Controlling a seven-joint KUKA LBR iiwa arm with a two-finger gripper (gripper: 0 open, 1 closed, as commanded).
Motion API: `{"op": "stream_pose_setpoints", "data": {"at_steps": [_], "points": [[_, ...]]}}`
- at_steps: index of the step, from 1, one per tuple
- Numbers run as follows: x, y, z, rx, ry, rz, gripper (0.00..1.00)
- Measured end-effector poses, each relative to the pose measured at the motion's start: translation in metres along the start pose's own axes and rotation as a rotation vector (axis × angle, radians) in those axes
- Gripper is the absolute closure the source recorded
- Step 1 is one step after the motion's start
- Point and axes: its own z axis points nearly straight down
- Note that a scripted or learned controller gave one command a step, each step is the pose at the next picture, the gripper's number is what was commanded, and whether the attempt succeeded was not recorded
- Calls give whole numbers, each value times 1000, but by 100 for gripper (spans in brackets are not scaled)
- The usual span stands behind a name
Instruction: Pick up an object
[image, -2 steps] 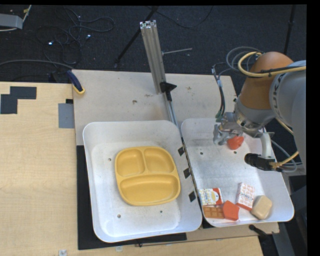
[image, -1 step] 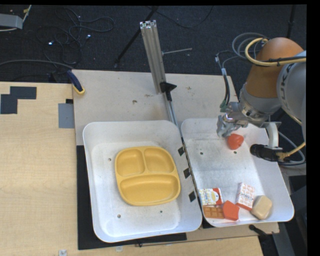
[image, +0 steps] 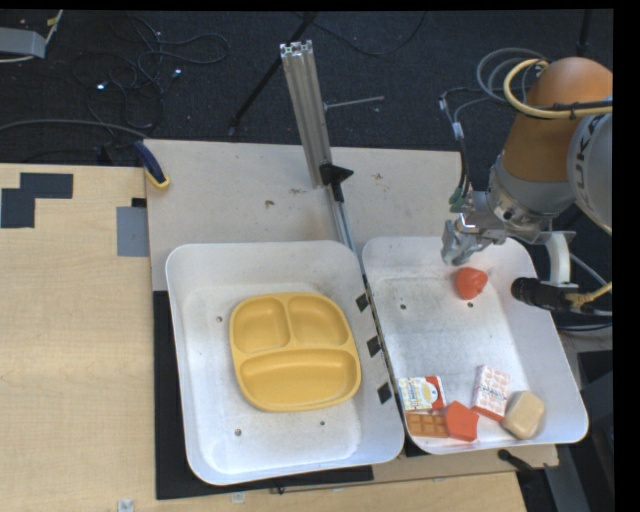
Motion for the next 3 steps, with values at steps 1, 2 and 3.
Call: {"op": "stream_pose_setpoints", "data": {"at_steps": [1, 2, 3], "points": [[54, -25, -6, 6, 1, -2, 100], [107, -41, 2, 7, 2, -3, 100], [150, -74, -1, 7, 1, -2, 100]]}}
